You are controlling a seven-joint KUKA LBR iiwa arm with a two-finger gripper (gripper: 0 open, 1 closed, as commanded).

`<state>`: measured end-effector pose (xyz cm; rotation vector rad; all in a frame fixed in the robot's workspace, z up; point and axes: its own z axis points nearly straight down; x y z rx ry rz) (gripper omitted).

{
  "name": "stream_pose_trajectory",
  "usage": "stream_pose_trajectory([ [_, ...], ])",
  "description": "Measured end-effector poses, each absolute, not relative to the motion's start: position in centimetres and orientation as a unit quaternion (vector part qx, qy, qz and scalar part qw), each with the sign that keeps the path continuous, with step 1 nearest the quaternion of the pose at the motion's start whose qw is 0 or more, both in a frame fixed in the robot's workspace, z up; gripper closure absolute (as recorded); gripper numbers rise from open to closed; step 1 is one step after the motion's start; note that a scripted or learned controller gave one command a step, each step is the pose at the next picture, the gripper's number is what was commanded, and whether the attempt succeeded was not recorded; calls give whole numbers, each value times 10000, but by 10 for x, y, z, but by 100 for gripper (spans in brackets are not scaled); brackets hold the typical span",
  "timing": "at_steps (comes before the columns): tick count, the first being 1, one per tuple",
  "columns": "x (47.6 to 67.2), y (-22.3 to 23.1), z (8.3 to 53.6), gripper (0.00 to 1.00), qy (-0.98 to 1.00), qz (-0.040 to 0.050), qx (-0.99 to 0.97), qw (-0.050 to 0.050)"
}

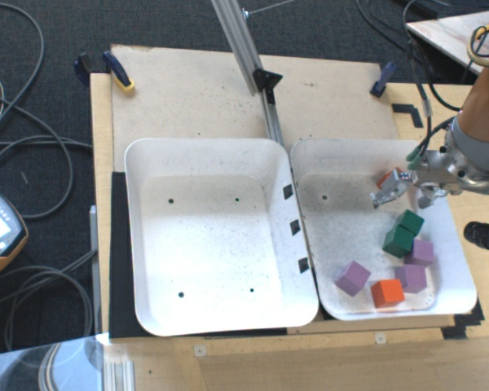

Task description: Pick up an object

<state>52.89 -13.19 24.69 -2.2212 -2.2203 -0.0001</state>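
So the arm is reaching in from the right and the pincer (pixel 405 184) hangs over the upper part of the right bin (pixel 342 157), with the blocks all bunched in that bin's lower right corner. There's a green block (pixel 403 235) just below the pincer, which looks like two cubes stuck together or one sitting on another, honestly can't tell. Then a purple block (pixel 422 252) is touching it on the right, another purple one (pixel 411 278) sits below that, an orange block (pixel 387 293) is near the front rim, and a lone purple cube (pixel 353 278) lies a bit off to the left. The left bin (pixel 204 243) has nothing to grab in it. The pincer fingers look spread apart with nothing between them, and there's a small red-orange bit on the near finger which I think is part of the tool, not a block. My guess is it's lining up on the green one since that's closest. What could go wrong: the blocks are packed tight, so a finger could land on top of the neighbouring purple block instead of sliding beside the green, or just shove the pile into the bin wall. The green one also sits tilted, so it could twist out of a squeeze. The lone purple cube seems like the safer pick.
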Motion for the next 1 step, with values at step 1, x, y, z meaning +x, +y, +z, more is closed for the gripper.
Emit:
stream_pose_trajectory([
  [1,483,-196,351,0,-7052,-16,-7090,-61],
])
